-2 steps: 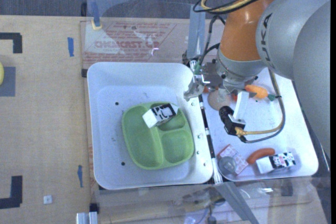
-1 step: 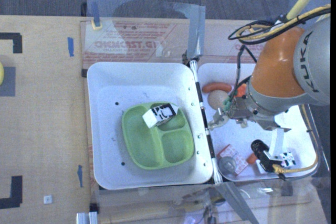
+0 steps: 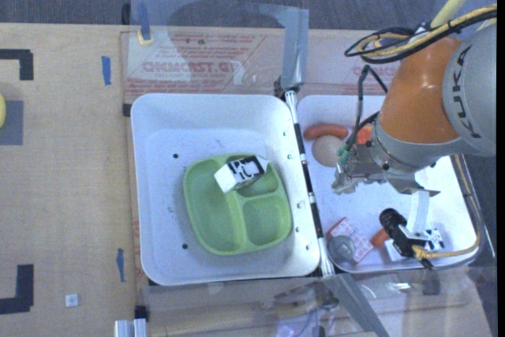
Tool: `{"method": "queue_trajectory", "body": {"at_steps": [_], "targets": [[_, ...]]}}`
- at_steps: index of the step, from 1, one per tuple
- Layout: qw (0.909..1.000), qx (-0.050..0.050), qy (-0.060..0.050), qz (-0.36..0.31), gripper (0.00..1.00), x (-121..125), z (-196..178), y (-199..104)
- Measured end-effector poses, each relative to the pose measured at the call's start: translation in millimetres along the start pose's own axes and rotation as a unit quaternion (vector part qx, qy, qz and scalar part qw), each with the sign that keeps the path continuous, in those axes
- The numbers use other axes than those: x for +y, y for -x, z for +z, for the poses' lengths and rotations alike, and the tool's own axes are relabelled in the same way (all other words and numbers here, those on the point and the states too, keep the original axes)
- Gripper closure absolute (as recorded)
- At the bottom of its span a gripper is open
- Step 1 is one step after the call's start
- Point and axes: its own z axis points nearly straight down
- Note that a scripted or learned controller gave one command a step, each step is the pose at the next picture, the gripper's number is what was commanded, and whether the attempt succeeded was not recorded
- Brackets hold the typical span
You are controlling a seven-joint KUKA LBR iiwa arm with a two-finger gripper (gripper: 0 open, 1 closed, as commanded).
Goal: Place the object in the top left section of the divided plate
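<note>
Arm (image 3: pixel 426 99) reaching in from right, wrist bent down, tool (image 3: pixel 351 177) low.

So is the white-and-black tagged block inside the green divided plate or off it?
Inside: the white-and-black tagged block lies across the green divided plate's upper section, touching its far rim.

White letters "KU" stand on the grey arm (image 3: pixel 477 102) at the bench's right edge. Red print on the clear sheet (image 3: pixel 201 59) is too faint to read.

Robotics lab: KUKA arm (image 3: pixel 430 102), taped bench (image 3: pixel 63 193), white bins (image 3: pixel 158 122).
</note>
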Motion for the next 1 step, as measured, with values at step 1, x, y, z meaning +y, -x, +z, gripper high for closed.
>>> {"method": "queue_trajectory", "body": {"at_steps": [1], "targets": [[0.9949,0.0,0.004,0.101,1.0,60.0,5.0,59.2]]}}
